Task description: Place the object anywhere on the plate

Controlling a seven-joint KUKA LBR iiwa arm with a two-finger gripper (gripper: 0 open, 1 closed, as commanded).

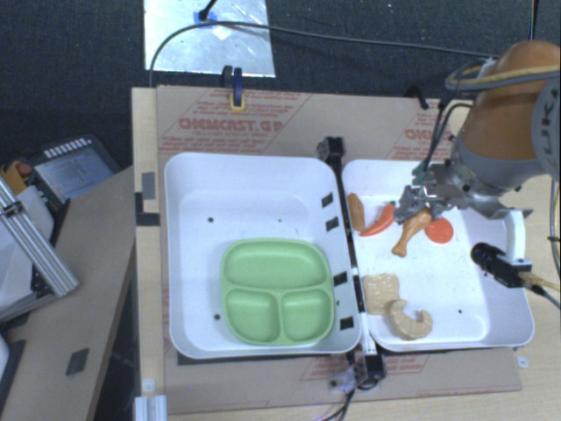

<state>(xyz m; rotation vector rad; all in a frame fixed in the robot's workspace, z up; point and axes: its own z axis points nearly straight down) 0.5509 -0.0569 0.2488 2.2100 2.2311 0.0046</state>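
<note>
While the plate point(277, 290) sits in the left bin point(188, 182), our gripper point(419, 202) hovers over a drumstick point(413, 231); we cannot tell its finger state.

You can read red lettering, "CHEMCAST GP", printed on the brown protective sheet point(263, 117) beyond the left bin, far left of the gripper, with a similar partial print nearer it, too cut off to read.

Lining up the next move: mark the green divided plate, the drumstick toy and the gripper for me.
green divided plate point(277, 289): camera view, centre ridge.
tan drumstick toy point(410, 232): camera view, mid-shaft.
gripper point(419, 200): camera view, between fingertips.
</note>
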